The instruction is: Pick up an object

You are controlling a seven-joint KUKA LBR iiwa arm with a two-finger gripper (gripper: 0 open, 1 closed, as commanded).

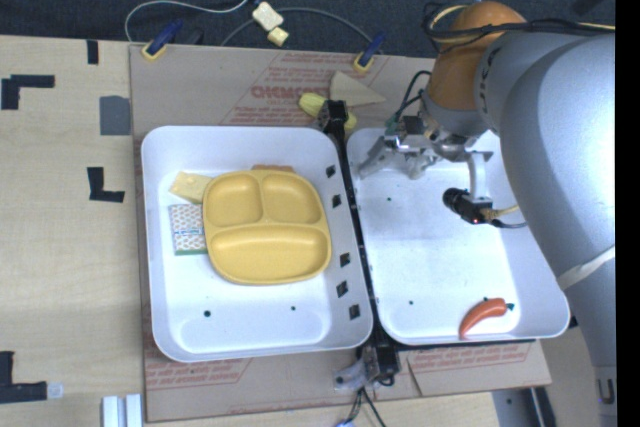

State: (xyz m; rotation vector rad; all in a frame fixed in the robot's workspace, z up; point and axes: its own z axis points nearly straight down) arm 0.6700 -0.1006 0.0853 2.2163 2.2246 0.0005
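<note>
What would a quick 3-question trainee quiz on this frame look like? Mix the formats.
1. True or false: the yellow three-compartment plastic plate lies in the right white bin.
2. Which bin holds the small orange chili-shaped toy? A) left B) right
3. Fill in: the two-finger gripper hangs over the right bin's ___ end.

Key: 1 false, it lies in the left white bin; 2 B; 3 far.

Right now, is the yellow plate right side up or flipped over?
Right side up. The yellow plate lies flat in the left bin, and its three hollow compartments face upward.
</note>
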